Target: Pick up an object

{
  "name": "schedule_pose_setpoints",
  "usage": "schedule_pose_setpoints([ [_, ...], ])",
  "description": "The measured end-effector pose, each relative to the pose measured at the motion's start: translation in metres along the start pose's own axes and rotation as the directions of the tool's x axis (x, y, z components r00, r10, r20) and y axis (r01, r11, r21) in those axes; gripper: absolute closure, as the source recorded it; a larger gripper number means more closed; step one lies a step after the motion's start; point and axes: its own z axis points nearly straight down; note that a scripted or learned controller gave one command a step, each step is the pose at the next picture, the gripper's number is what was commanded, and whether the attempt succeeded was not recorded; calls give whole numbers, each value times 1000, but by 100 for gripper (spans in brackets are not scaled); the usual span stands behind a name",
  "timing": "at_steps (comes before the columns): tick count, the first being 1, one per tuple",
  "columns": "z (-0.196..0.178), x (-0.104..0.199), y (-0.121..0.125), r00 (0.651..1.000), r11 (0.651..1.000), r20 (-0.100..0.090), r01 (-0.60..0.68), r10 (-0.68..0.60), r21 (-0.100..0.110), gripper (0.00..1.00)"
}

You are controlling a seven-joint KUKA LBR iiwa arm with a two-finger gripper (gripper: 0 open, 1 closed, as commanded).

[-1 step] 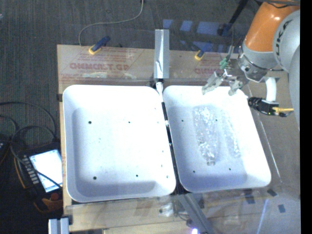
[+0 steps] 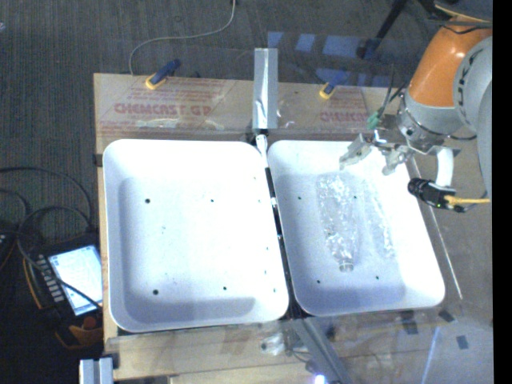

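A clear, crumpled plastic bottle (image 2: pixel 342 218) lies lengthwise in the middle of the right bin (image 2: pixel 300 278), its neck toward the front. My gripper (image 2: pixel 370 155) hangs over the back of that bin, just beyond the bottle's far end. Its two pale fingers (image 2: pixel 353 151) are spread apart and open, with nothing between them. The grey arm with its orange band (image 2: pixel 440 66) comes in from the upper right.
The left bin (image 2: pixel 192 238) sits beside the right one, with a narrow divider between them. Yellow-handled clamps (image 2: pixel 162 73) hold the wooden board at the back. A black and yellow cable fitting (image 2: pixel 436 192) hangs off the wrist above the right bin's edge.
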Motion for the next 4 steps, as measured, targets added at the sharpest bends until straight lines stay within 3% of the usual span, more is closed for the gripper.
schedule_pose_setpoints([
  [1,-78,-18,-25,998,998,3,-58,58,-2,0],
  [3,-36,16,-94,994,994,3,-105,105,1,0],
  [4,93,33,-120,1000,1000,0,-14,14,-3,0],
])
